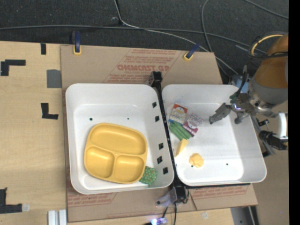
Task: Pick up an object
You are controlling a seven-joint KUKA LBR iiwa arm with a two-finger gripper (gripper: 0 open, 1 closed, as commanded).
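Observation:
In the right bin [243,172] lie a red-and-white packet [177,112], a small pink-and-white packet [192,122], a green object [178,130], a yellow stick [181,147] and a small yellow lump [196,160]. My gripper [227,114] hangs over the right bin's upper right part, its two dark fingers spread apart with nothing between them. It is to the right of the packets and apart from them. The left bin [75,97] holds a yellow divided tray [115,153] and a green textured piece [149,175] at its lower right corner.
Both bins rest on a brown cardboard sheet [140,64] clipped at its far edge. A black divider [161,125] runs between the bins. Cables cross the dark surface behind. The arm's orange band and grey wrist [272,78] stand at the right edge.

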